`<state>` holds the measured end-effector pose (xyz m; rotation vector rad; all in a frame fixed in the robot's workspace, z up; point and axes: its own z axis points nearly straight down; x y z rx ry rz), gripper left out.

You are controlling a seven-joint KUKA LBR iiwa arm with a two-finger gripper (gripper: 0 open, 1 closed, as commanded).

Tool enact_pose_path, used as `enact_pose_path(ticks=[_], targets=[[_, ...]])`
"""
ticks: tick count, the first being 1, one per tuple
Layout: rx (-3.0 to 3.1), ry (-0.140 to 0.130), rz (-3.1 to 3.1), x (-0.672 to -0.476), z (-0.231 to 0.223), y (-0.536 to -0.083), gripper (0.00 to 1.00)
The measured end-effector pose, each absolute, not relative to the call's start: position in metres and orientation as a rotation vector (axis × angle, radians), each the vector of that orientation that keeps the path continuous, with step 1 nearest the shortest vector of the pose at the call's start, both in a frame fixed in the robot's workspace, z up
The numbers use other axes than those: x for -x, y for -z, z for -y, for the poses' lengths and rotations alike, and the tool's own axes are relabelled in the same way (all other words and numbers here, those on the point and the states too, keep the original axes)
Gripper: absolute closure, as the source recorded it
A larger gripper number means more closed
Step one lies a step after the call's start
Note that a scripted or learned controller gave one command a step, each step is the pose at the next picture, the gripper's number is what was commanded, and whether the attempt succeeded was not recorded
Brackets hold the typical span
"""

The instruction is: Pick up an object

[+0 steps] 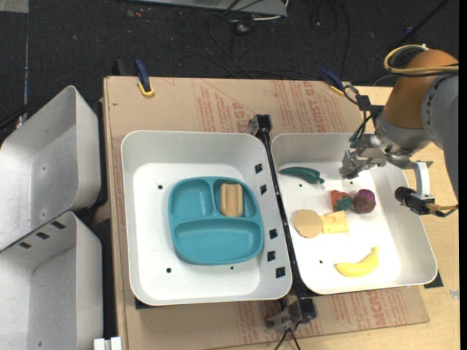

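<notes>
the tool, grip state unclear, hangs over the right bin; descend squarely on the purple fruit, avoiding neighbours.

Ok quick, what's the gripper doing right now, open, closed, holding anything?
Gripper: hangs over the far part of the right bin; open or closed cannot be told, and nothing shows between its fingers.

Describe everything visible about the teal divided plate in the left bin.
The teal divided plate looks like smooth plastic, a rounded rectangle with raised ridges splitting it into three compartments: one large along the near side, two smaller at the back. It lies flat, right side up, slightly turned, near the middle of the left white bin, resting on the bin floor and apart from its walls. A tan, bread-like piece lies in the back right compartment; the other two hold nothing.
</notes>
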<state>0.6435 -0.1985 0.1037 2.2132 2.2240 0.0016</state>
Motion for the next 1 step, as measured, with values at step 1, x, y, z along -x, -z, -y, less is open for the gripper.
enact_pose_path(ticks=[1], targets=[[-2.216, -0.003, -2.222, -0.6401, 0.1894, -0.1588, 1.0]])
